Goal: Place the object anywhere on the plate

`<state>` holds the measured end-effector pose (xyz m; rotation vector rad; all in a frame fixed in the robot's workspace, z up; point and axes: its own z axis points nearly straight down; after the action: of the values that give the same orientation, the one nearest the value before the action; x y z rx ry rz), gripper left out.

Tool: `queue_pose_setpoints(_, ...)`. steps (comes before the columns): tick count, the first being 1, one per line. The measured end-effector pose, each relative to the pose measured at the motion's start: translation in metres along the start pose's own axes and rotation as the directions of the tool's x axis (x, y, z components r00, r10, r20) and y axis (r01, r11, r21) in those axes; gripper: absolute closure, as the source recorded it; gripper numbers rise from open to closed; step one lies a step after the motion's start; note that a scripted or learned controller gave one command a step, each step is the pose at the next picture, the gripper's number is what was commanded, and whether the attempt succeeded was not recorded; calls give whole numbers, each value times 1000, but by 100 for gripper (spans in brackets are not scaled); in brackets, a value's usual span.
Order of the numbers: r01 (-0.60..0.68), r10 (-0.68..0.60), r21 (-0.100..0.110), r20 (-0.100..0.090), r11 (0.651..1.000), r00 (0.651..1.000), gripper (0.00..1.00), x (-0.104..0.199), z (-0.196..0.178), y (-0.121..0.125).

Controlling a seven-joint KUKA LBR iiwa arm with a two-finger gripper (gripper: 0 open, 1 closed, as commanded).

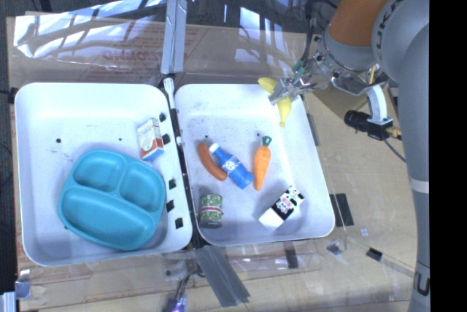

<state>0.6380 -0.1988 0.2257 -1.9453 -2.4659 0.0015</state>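
The fingers (286, 93) pinch a yellow banana (282, 103) at the right bin's (321, 179) one o'clock corner. The blue plate (113, 198) waits far off at nine o'clock — the grip looks thin, so the banana might slip and drop on the way.

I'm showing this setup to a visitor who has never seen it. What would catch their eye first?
Probably the big blue plate, filling much of the left bin with a small carton just behind it. Next, the grey and orange arm at the upper right, whose end effector sits at the right bin's far edge, right by a yellow banana. The orange carrot mid-bin also stands out.
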Motion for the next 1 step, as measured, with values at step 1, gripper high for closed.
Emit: queue_pose_setpoints(1, 522, -522, 1, -1, 853, 853, 100, 86, -13, -44)
